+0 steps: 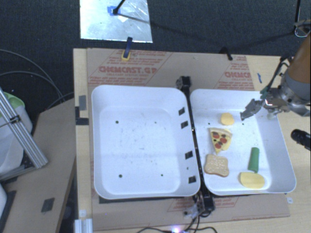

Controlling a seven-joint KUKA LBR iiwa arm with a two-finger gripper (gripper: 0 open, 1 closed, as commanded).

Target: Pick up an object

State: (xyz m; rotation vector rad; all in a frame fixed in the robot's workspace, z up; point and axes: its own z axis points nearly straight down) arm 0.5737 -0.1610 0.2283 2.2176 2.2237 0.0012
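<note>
You see right shallow white plastic bin (282, 144) as landmark. Grey two-finger gripper (247, 112) hangs over its upper middle, finger spread unreadable, nothing seen held. Nearest pick for you: small round yellow toy piece (227, 119), just left and slightly below fingertips, apart.

arm (297, 76) cut off at right edge

Right bin (282, 144) holds pizza slice (221, 139) behind toast (216, 165).

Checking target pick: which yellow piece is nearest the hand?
The small round yellow piece, just left of the hand. The bigger yellow piece lies at the bin's near edge.
</note>
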